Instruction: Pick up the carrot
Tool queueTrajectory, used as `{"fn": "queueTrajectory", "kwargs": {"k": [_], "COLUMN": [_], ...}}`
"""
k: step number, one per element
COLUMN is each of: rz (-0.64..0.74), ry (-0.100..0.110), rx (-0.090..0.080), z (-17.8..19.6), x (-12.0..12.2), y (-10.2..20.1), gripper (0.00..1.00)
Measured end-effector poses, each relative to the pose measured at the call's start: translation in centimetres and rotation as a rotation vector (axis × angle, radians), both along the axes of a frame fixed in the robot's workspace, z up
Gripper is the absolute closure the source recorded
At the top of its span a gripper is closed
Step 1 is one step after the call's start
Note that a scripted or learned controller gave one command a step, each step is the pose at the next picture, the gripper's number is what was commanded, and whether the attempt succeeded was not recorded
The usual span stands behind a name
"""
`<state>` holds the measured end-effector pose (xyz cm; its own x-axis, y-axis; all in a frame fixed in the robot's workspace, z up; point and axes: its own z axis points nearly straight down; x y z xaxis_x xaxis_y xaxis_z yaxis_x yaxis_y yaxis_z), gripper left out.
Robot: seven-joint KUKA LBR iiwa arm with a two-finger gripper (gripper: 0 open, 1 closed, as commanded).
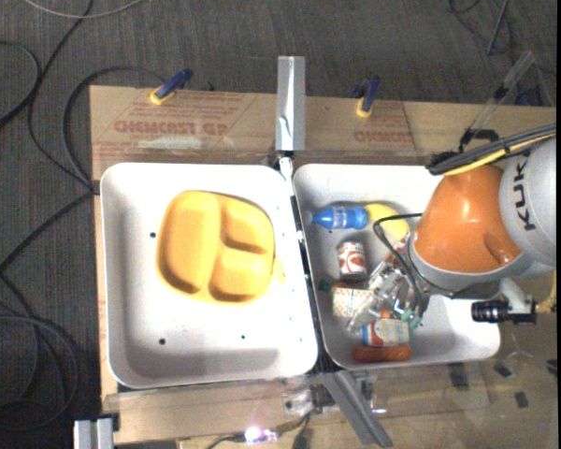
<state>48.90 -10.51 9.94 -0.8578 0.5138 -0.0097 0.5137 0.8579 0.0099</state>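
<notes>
Orange carrot (383, 353) lies just below gripper (390, 299) in rt bin (458, 349); gripper state can't tell.

arm (542, 209): "KU" | cardboard (178, 129): "CHEMCAST GP", mirrored

One fixed camera, high above the bench (122, 129), looks down at a slight slant, far enough back to take in both white bins: left bin (131, 335), right bin (467, 344), with floor cables beyond.
</notes>
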Motion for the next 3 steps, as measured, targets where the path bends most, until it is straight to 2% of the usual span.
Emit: {"fn": "queueTrajectory", "kwargs": {"k": [1,2,3], "rz": [-0.381,-0.232,0.148], "ry": [0.006,0.005,0.014], "rx": [0.002,-0.002,-0.004], "z": [-0.9,-0.9,2.8], "x": [6.5,10.0,3.4], "y": [-1.3,-3.6,-3.0], "gripper": [1.0,1.0,1.0]}}
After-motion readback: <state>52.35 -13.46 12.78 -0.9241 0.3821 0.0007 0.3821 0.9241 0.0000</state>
